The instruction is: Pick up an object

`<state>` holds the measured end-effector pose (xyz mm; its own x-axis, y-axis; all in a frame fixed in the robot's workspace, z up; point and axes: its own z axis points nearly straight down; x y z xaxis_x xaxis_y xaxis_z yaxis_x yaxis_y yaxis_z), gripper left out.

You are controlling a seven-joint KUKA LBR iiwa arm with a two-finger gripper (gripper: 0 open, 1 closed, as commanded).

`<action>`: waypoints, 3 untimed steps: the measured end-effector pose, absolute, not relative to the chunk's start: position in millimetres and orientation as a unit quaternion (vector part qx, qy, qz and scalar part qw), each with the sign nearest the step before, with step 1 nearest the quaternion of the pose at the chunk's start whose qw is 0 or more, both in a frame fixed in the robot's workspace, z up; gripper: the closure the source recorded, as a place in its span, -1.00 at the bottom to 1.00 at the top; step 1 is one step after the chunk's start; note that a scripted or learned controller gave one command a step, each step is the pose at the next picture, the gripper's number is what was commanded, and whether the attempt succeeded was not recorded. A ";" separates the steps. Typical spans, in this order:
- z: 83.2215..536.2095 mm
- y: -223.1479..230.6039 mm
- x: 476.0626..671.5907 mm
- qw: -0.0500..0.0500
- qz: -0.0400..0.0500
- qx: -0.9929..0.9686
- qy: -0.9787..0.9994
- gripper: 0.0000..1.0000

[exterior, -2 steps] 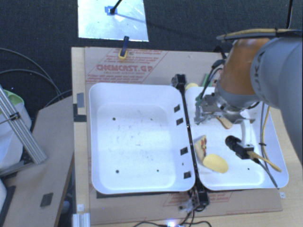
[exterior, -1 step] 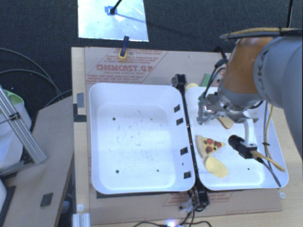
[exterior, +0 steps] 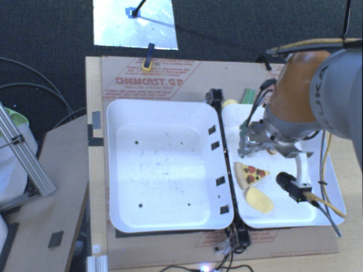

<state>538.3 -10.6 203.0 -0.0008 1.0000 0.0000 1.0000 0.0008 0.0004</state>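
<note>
My gripper (exterior: 247,147) hangs low in the right bin (exterior: 323,205), near its left wall, under the grey and orange arm. Just below it lies a pizza-slice toy (exterior: 250,174) with red spots. A pale yellow oval piece (exterior: 259,199) rests nearer the bin's front. A small yellow object (exterior: 229,103) and a green one (exterior: 248,96) peek out at the bin's far edge, partly behind the arm. I see nothing between the metal fingers.
The left bin (exterior: 164,163) sits beside the right one, joined by black clips (exterior: 220,180). A black cable fitting (exterior: 292,187) with a yellow cable lies over the right bin's front right. A shiny plate (exterior: 135,16) lies beyond the bench.
</note>
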 end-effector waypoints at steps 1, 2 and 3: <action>380.2 -6.9 505.5 0.007 0.008 0.705 0.709 1.00; 251.2 46.7 494.3 -0.003 -0.002 0.704 0.710 1.00; 367.6 62.5 489.3 0.004 0.006 0.704 0.710 1.00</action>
